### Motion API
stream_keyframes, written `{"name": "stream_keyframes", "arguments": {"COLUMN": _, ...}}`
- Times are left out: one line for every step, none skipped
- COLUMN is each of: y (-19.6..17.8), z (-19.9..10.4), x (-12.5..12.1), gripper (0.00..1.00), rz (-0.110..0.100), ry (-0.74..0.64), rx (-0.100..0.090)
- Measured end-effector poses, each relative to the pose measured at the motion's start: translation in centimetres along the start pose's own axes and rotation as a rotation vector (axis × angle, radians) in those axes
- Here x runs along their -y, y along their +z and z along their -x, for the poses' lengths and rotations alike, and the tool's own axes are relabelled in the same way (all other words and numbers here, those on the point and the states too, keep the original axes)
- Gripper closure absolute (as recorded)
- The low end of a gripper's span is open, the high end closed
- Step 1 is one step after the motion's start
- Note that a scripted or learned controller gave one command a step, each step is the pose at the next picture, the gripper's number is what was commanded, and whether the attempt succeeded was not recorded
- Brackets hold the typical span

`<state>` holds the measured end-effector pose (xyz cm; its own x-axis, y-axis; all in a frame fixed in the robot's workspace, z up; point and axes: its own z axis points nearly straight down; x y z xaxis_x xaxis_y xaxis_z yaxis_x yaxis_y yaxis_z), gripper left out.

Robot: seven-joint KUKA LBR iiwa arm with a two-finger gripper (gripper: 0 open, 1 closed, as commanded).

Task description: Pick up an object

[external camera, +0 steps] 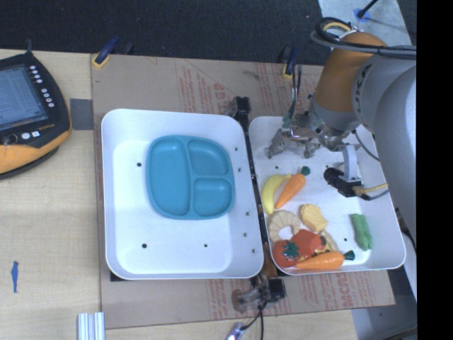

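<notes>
My gripper (pixel 296 146) hangs low over the far end of the right bin (pixel 379 202), its fingers spread and nothing between them. Toy foods lie in that bin nearer the camera. A small carrot (pixel 292 188) and a banana (pixel 271 193) sit just below the gripper. Further forward are a yellow chunk (pixel 313 217), a pale ring-shaped piece (pixel 284 224), a red pepper (pixel 306 241), a second carrot (pixel 320 262) and a green pickle (pixel 362 230). None of them touches the gripper.
The left bin (pixel 120 190) holds a blue divided plate (pixel 190 176). A teach pendant (pixel 25 115) lies on the bench at far left. The arm's black cable fitting (pixel 342 180) hangs over the right bin's middle. Clamps sit between the bins front and back.
</notes>
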<state>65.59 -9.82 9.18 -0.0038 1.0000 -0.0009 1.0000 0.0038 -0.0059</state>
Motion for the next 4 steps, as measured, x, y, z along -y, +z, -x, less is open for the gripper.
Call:
{"name": "stream_keyframes", "arguments": {"y": -0.01, "z": -0.48, "x": 0.00, "gripper": 0.00, "rz": -0.001, "ry": -0.002, "rx": 0.000}}
{"name": "stream_keyframes", "arguments": {"y": -0.01, "z": -0.57, "x": 0.01, "gripper": 0.00, "rz": -0.001, "ry": -0.003, "rx": 0.000}}
{"name": "stream_keyframes", "arguments": {"y": -0.01, "z": -0.57, "x": 0.01, "gripper": 0.00, "rz": -0.001, "ry": -0.003, "rx": 0.000}}
{"name": "stream_keyframes", "arguments": {"y": -0.02, "z": -0.23, "x": -0.01, "gripper": 0.00, "rz": 0.000, "ry": -0.001, "rx": 0.000}}
